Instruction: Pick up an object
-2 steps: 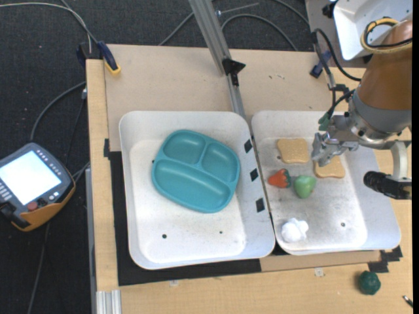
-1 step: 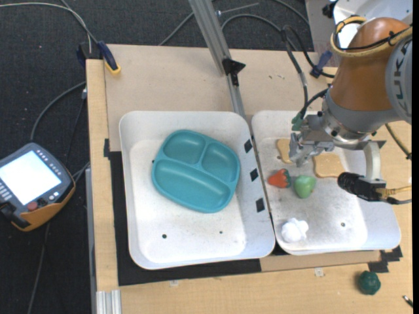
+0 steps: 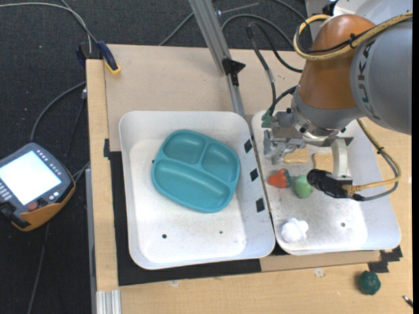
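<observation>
— Where is the gripper (image 3: 280,150) hanging?
— It is hovering over the far left part of the right bin (image 3: 340,231), just far of a red object (image 3: 279,178) and a green ball (image 3: 302,187). Whether the jaws are released or clenched cannot be told.
— And elsewhere?
— A white lump (image 3: 294,229) is lying nearer, and a teal divided plate (image 3: 195,169) is sitting in the left bin (image 3: 190,241).

A smooth, matt teal plastic tray (image 3: 196,169) is seen in a white plastic bin (image 3: 141,241) speckled with dark marks. The bench (image 3: 163,77) looks like pale, matt wood.
</observation>
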`<state>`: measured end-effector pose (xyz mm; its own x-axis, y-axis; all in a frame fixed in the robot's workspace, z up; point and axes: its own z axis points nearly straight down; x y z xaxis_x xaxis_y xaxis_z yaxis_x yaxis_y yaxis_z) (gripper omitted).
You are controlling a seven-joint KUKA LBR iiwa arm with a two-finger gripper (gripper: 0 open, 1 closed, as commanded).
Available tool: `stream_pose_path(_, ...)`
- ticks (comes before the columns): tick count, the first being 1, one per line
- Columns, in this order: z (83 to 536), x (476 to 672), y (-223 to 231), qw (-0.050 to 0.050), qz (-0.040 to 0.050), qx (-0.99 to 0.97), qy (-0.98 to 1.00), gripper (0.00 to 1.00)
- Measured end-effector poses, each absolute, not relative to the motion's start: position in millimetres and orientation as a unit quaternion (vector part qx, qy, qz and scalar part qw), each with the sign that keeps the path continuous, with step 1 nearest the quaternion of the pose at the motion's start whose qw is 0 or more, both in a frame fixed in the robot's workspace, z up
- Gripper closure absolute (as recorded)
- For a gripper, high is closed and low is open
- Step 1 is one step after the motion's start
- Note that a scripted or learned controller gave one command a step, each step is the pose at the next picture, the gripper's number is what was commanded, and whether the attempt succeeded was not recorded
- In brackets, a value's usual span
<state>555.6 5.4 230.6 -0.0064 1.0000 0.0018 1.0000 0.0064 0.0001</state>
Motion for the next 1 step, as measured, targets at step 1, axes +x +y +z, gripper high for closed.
stream_pose_path(1, 226.2, 549.5, 70.3, 0.002, -0.0001, -0.704, -0.710, 1.00)
